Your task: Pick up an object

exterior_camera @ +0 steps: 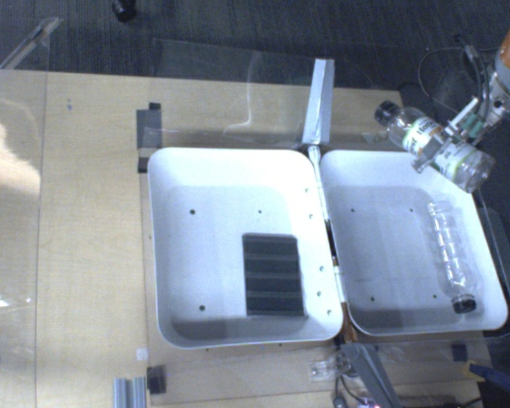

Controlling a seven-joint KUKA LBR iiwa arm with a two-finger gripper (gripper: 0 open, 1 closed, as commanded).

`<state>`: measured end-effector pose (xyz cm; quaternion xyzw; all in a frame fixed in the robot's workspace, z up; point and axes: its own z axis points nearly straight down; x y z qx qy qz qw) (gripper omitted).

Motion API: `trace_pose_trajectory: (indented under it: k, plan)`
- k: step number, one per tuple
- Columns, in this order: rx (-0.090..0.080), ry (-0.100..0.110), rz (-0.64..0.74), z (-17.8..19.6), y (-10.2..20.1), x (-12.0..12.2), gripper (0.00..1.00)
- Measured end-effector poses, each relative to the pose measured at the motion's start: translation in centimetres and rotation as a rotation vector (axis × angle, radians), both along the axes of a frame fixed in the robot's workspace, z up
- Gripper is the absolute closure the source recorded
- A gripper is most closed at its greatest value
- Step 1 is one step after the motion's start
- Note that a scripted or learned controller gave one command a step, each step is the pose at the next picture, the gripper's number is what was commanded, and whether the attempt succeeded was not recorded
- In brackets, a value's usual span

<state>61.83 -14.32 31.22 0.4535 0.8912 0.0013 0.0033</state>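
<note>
The jaws point(449, 141) are closed across the middle of a clear plastic bottle point(429, 144), carrying it sideways above the right bin's point(382, 304) far corner, clear of the rim. A second bottle point(450, 253) lies inside.

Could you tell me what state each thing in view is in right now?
Gripper: shut on the labelled bottle.
Labelled bottle: clear plastic, lifted above the right bin, tilted.
Second clear bottle: lying in the right bin, dark cap toward the front.
Black ridged block: flat in the left bin.
</note>
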Motion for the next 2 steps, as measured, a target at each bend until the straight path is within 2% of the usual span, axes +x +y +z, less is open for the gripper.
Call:
trace_pose_trajectory:
  k: [1,2]
  plan:
    - [0.001,0.004,-0.013,-11.5,2.2,2.4,1.00]
    - [0.001,0.000,-0.180,-4.8,4.0,1.0,1.00]
